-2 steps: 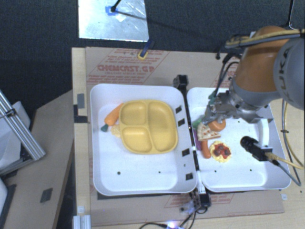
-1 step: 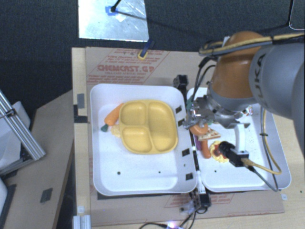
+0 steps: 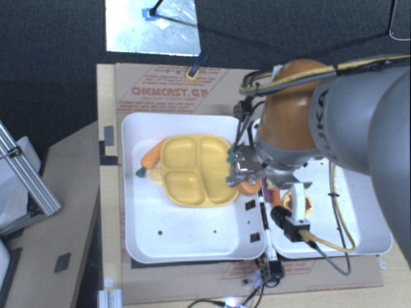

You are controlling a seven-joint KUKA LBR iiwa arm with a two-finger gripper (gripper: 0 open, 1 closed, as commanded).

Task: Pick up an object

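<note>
A yellow divided plate point(image 3: 192, 170) lies in the left bin point(image 3: 186, 242). An orange toy carrot point(image 3: 151, 155) with a green tip pokes out from under its left edge. My gripper point(image 3: 239, 169) hangs at the plate's right edge, over the wall between the two bins. An orange object point(image 3: 249, 187) sits right below the gripper, partly hidden by it. Whether anything is between the fingers is hidden by the wrist.
The bulky grey arm with its orange band point(image 3: 289, 117) covers most of the right bin point(image 3: 359, 236). A small red and yellow object point(image 3: 302, 204) peeks out beneath the arm there. Cables point(image 3: 334, 249) loop over the right bin's front.
</note>
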